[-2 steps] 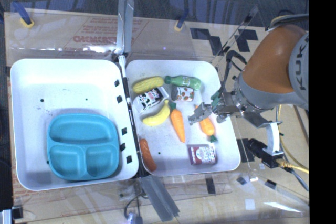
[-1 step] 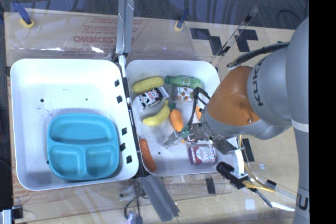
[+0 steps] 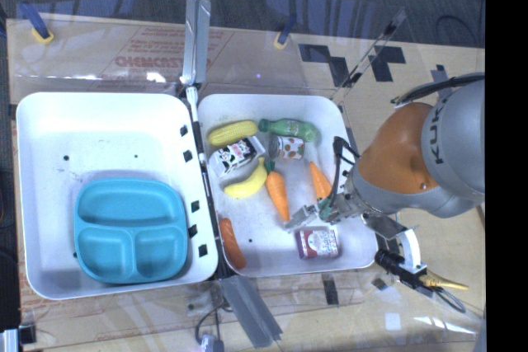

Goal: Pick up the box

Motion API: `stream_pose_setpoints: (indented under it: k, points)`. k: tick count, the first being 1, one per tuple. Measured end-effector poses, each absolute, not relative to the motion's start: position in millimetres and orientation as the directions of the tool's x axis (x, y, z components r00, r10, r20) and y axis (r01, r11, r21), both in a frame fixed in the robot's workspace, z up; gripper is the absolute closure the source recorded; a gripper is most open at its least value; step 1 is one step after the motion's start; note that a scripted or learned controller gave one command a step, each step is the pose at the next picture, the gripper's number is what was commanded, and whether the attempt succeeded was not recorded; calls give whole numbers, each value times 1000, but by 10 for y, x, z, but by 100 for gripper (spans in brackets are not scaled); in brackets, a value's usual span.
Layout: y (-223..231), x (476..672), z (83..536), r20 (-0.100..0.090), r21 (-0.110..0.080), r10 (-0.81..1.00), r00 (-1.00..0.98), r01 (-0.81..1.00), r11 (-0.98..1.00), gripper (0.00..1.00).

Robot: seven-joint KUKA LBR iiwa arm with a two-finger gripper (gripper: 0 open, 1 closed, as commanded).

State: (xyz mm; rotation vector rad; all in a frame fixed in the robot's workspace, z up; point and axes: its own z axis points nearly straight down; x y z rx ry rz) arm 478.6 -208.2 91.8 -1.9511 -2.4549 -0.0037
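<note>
A small white box with black patches [image 3: 236,155] lies in the right bin [image 3: 272,105], near its left wall, between a corn cob [image 3: 232,131] and a banana [image 3: 246,182]. A dark red labelled packet [image 3: 318,243] lies near the bin's front right corner. My gripper [image 3: 316,213] hangs low over the right bin, just above the red packet and to the right of a carrot [image 3: 277,194]. It is well to the right of the white box. Nothing shows in its grasp.
Around the gripper lie a second carrot [image 3: 318,179], a small can [image 3: 289,147], a green bottle [image 3: 289,128] and a red sausage [image 3: 231,244] at the front left. The left bin [image 3: 49,128] holds a blue divided tray [image 3: 130,230]. My arm's orange band [image 3: 396,157] overhangs the bin's right wall.
</note>
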Motion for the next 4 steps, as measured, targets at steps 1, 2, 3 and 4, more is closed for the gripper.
stream_pose_setpoints:
  k: [1, 2, 3, 4]
  points:
    - [-2085, 4788, 1015, 5, -2, 973, -230, 973, 230, 100]
    - [-1215, 4864, 912, 3, -4, 1000, -3, 1000, 3, 100]
    - [-1219, 4863, 912, 2, -4, 1000, -2, 1000, 2, 0]
    - [-2005, 4762, 917, 2, -3, 998, -57, 998, 57, 0]
